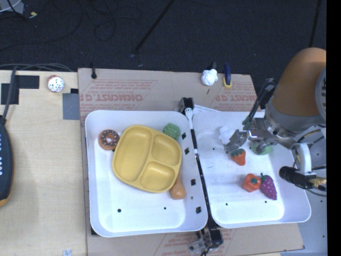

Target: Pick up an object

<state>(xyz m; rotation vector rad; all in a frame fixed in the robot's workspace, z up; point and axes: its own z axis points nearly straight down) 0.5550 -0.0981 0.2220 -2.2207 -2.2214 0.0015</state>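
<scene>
Camera view: gripper [235,144], finger state unclear, hovers at a strawberry [238,156] in the right bin [298,215]; it should centre before closing.

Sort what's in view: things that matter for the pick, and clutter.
Job:
end effector
strawberry beneath it
orange pepper
grapes
right bin

Lying about:
yellow plate
donut
green thing
left bin
</scene>
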